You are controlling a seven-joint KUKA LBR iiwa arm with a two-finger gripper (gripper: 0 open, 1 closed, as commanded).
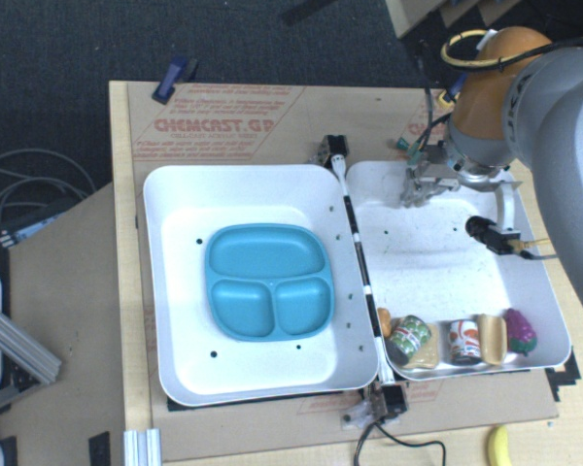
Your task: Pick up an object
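The gripper (420,184) hung over the far end of the right bin (437,260); whether it was open or closed couldn't be told, and nothing showed in it. Grey arm (554,105) reached in from the right, orange band (491,90) above the wrist. Objects lay in a row along the bin's near wall: green can (409,337), red can (463,340), purple toy (521,330). Left bin (175,202) held a blue divided plate (269,281). Both sat on a cardboard-covered bench (223,124).

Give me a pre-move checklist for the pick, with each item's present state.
1. Objects available: a row of small items along the near edge of the right white bin: ok.
2. Tool over the right white bin: ok, at its far end.
3. Tool above an item: not ok.
4. Fingers open or shut: cannot tell.
5. Blue divided plastic tray in the left white bin, apart from the tool: ok.
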